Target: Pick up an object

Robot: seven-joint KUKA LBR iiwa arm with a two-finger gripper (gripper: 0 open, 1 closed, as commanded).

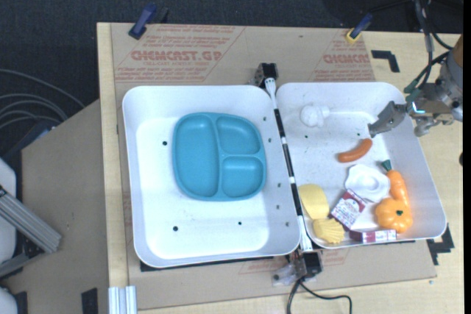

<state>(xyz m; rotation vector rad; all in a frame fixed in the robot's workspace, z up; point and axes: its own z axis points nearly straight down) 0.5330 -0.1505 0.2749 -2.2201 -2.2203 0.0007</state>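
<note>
My gripper (404,121) hangs over the far right part of the right bin (331,95), open, with nothing between its fingers. One grey finger (383,118) points down-left toward an orange sausage (355,151), a short gap away. A white knobby piece (314,115) lies at the bin's far left. Nearer the front are a white cup-like piece (366,181), a carrot (398,185), an orange pumpkin (394,214), a red-and-white packet (346,209), a flat pink box (374,235) and two yellow pieces (314,200) (329,231).
The left bin (147,180) holds a blue divided plate (218,156). A black divider strip (283,151) runs between the bins. Blue clamps (142,22) (358,28) sit at the board's far edge. Cables hang by the arm (423,26) at the right.
</note>
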